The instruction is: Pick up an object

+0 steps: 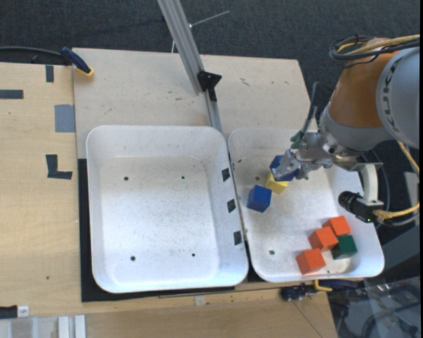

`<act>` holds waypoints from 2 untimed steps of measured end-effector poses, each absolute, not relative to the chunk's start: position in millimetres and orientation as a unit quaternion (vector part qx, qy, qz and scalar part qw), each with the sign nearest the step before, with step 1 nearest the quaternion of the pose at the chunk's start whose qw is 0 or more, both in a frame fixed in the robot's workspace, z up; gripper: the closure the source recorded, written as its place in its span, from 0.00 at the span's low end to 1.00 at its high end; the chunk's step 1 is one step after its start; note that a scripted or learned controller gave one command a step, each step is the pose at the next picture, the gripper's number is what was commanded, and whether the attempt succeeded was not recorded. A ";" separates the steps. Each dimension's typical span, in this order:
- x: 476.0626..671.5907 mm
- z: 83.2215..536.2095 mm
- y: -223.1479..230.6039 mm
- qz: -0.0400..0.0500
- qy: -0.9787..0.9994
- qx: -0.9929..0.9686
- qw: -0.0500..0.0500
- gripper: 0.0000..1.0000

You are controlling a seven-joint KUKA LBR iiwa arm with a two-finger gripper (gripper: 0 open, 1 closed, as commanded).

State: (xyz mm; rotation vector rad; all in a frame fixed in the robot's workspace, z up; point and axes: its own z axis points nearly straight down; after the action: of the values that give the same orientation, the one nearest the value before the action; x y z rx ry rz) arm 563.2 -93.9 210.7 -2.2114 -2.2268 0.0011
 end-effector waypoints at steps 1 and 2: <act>578.3 219.0 -41.5 0.000 -0.710 -0.704 0.001 1.00; 601.2 211.2 7.7 0.000 -0.710 -0.705 0.001 1.00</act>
State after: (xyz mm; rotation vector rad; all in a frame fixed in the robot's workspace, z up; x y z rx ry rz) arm 601.2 7.7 211.2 -2.2118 -2.2271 0.0007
